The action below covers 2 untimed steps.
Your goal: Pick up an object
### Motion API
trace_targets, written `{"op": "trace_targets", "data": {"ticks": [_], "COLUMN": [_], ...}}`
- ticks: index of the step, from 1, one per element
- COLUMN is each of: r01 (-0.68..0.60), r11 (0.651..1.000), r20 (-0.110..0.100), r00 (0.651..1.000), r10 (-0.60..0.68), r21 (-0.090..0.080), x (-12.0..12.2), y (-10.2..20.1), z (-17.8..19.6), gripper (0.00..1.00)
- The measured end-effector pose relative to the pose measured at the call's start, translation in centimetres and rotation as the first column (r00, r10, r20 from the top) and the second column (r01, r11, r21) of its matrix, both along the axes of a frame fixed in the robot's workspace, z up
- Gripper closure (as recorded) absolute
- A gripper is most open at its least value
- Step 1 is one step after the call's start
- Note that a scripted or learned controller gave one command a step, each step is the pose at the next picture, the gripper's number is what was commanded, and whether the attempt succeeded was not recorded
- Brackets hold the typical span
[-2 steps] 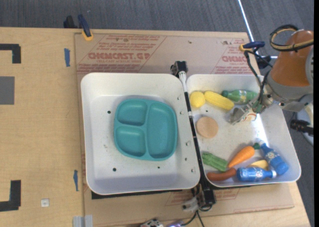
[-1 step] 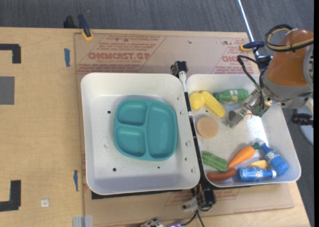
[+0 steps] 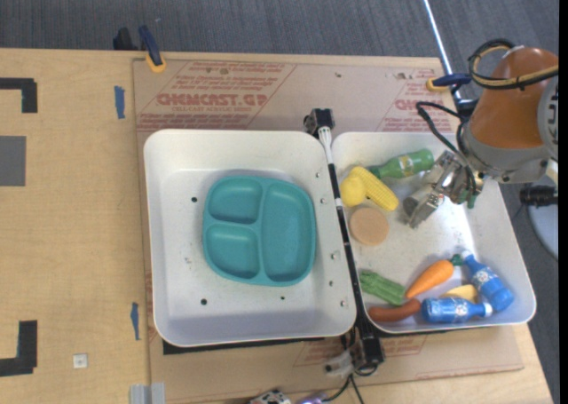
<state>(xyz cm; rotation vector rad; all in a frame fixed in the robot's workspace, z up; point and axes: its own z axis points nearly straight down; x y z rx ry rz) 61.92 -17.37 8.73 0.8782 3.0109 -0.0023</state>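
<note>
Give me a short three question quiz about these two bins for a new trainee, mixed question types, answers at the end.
1. True or false: the teal divided plate lies in the left bin.
2. Which item lies nearest the gripper? A) green bottle B) blue bottle C) carrot
3. Fill in: the tan round disc sits just below the yellow ____.

Key: 1 true; 2 A; 3 corn.

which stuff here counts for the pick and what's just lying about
For the pick: gripper; corn, green bottle, tan disc, carrot, blue bottles in the right bin.
Lying about: teal divided plate, left bin, clamps.
</note>
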Motion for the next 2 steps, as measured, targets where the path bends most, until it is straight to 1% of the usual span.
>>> {"op": "trace_targets", "data": {"ticks": [1, 2], "r01": [-0.364, -0.420], "r11": [0.931, 0.908], "r20": [-0.057, 0.000], "r00": [0.930, 0.908], "r10": [0.364, 0.420], "r21": [0.017, 0.000], "x": [2.2, 0.0], "y": [-0.8, 3.1], "z": [-0.1, 0.0], "gripper": [0.00, 0.00]}}
